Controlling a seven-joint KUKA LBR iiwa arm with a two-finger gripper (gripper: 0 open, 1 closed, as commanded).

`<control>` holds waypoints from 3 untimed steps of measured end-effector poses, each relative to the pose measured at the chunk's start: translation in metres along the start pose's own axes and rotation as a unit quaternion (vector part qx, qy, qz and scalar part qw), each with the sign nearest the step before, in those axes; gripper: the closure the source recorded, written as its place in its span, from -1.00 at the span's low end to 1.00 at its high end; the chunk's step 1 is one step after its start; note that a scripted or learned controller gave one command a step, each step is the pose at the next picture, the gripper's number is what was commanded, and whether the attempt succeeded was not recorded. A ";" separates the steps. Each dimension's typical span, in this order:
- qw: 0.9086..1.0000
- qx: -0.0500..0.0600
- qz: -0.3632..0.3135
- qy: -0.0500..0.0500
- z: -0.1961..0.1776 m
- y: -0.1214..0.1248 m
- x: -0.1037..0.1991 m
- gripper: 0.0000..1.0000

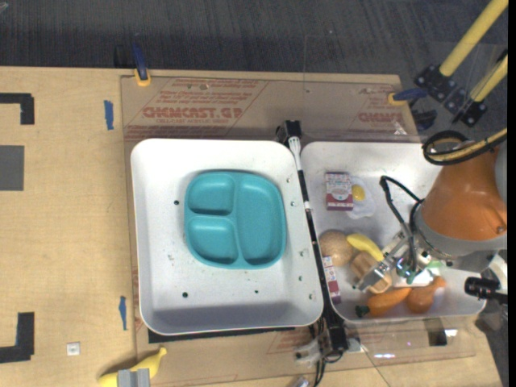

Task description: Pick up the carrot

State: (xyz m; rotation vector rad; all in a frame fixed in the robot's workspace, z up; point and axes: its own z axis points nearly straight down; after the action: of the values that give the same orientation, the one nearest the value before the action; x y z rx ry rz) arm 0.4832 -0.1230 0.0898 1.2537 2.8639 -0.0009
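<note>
The gripper [379,276] is down low in the right bin [379,161], its tip among the toy food near the bin's front edge; whether it is open or shut I cannot tell — the metal parts blur against the pile. The carrot [389,299] lies just below the gripper, orange, on its side along the front wall, touching or all but touching the tool; nothing shows it lifted, so I judge the pick not yet made. A second orange piece [422,295] sits right beside the carrot on the arm's side — an easy thing to grab by mistake. Just left of the gripper lie a banana [364,246] and a tan round piece [336,247]; crowded so, they leave little room for a clean close. Farther back stands a small carton [339,191], well apart from the work. The arm [463,204] leans in from the right, its orange band over the bin's right side, reaching down at a slant because the carrot lies near the front. The left bin [153,240] holds a teal tray [236,219], far from the action.
</note>
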 end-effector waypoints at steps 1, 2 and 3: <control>1.000 -0.005 0.002 -0.009 -0.014 0.003 -0.005 1.00; 0.998 0.002 0.057 0.006 -0.095 0.073 0.029 1.00; 0.980 0.002 0.198 0.004 -0.137 0.113 0.043 1.00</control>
State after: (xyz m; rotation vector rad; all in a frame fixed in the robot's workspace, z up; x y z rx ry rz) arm 0.5352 -0.0144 0.2268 1.8009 2.5670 0.0044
